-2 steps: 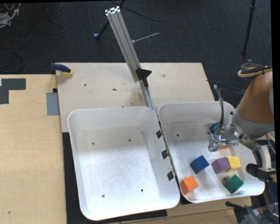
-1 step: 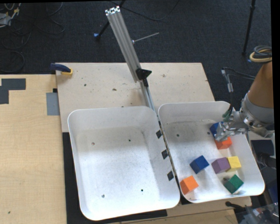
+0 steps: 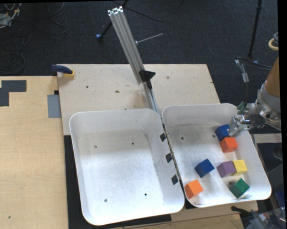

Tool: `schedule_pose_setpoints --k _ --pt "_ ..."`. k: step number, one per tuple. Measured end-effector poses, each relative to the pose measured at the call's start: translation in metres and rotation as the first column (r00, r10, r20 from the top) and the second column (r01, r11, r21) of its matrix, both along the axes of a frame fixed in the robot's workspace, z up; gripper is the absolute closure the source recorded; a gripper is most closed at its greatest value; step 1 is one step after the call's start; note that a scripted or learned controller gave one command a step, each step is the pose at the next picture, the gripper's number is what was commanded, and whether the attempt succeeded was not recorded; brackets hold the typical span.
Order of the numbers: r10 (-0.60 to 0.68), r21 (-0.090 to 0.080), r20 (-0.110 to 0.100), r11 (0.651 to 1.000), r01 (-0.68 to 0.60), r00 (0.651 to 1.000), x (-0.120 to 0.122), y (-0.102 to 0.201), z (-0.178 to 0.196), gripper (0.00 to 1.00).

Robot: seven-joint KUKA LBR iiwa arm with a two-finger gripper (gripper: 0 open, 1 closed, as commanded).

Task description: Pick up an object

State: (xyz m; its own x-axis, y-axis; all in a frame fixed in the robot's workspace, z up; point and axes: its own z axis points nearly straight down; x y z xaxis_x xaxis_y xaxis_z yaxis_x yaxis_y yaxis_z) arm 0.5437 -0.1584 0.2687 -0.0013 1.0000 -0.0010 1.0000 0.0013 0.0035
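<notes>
The arm is cut off at the frame's right edge, and its gripper hangs over the right bin; whether it is open or shut I cannot tell. Partly hidden beside it lies a blue block, with a red-orange block just below. Farther below are another blue block, purple block, yellow block, green block and orange block.

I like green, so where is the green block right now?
The green block lies in the right bin, at its near right corner, just below the yellow block and purple block.
</notes>
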Motion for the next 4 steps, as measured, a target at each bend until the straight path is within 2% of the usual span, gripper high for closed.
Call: schedule_pose_setpoints --k 1,3,4 --pt "0.003 0.004 -0.008 1.0 -0.003 1.0 -0.014 0.052 -0.013 1.0" --pt "0.002 0.003 -0.008 1.0 -0.002 1.0 -0.019 0.138 -0.021 1.0" --pt "0.003 0.003 -0.009 1.0 -0.003 1.0 -0.024 0.188 -0.039 1.0"
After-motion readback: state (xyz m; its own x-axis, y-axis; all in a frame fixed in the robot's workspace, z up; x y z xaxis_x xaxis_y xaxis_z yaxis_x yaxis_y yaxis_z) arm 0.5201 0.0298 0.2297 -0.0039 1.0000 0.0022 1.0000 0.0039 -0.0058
